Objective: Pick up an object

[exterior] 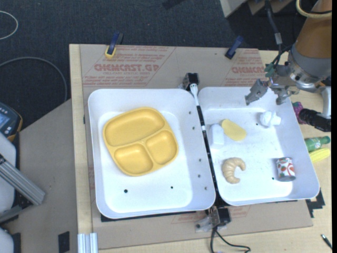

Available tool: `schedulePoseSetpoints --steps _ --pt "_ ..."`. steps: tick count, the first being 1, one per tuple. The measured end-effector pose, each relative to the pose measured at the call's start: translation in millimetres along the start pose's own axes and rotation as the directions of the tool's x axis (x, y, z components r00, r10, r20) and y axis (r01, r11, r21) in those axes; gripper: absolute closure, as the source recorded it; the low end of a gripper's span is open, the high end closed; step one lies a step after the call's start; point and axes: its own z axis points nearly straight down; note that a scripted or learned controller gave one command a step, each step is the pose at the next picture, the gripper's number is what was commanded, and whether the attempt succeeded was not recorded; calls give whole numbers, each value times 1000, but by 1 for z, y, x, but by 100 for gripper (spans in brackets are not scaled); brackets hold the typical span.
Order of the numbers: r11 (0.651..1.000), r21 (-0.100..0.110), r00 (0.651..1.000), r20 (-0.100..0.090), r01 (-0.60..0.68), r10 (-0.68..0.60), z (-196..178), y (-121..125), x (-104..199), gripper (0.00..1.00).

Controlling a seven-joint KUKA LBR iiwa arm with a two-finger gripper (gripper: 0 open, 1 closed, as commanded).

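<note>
Camera view: gripper (269, 91) over right bin (305, 157), fingers spread, nothing betw. them.

Robot lab; bench (79, 115) with clamped bins (97, 141)

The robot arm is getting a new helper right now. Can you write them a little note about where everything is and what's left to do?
End effector: over the far side of the right bin, fingers spread open, holding nothing.

Right bin holds: a croissant near the front, a yellow piece with a white block beside it, a small white object just below the end effector, and a red and white can at the right.

Left bin: a yellow divided tray.

Done: nothing picked up yet.

Left: lower onto one object, probably the small white one nearest, close and lift.
</note>
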Motion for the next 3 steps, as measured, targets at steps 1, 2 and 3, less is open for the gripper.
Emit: schedulePoseSetpoints --steps 1,2,3 --pt "1000 -23 1000 3 6 -6 -168 9 38 0" --pt "1000 -23 1000 0 9 -9 -316 10 106 0" --pt "1000 6 1000 -3 14 -14 -266 -41 215 0"
